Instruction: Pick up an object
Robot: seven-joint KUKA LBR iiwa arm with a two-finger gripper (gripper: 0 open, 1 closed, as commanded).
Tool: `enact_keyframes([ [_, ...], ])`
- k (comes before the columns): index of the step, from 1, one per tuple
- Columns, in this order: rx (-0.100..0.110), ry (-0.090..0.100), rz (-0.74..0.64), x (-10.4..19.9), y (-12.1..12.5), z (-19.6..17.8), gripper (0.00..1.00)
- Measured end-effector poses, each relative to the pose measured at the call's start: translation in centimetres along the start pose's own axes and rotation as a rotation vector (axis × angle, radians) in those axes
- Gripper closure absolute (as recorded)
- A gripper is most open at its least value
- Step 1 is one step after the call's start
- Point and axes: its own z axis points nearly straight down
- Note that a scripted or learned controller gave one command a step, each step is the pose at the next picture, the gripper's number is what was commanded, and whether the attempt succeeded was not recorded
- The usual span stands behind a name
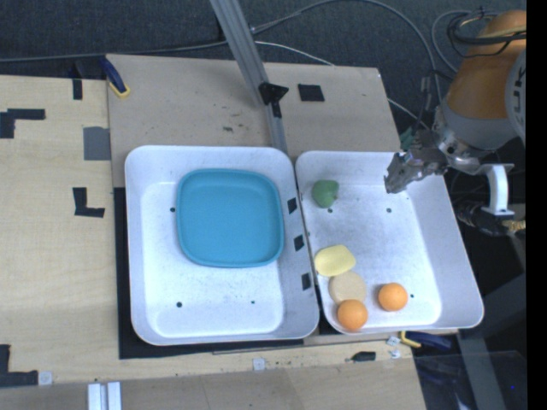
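Note:
In the right bin [427, 229] lie a green round object [325, 193] near the back left, a yellow piece [334, 260], a tan round piece [347, 286] and two orange balls [352, 315] [392, 297] at the front. My gripper [397, 178] hangs over the bin's back right part, well to the right of the green object. Nothing is visible between its fingers.
The left bin [149, 254] holds a blue square plate [229, 217]. A grey metal pole [248, 54] slants down to the gap between the bins. Cables trail behind the bench at the upper right.

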Motion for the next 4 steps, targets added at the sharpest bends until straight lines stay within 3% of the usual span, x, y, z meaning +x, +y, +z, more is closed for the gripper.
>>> enact_keyframes([
  [4, 0.001, 0.000, 0.000, 21.5, -1.4, 3.0, 1.00],
])
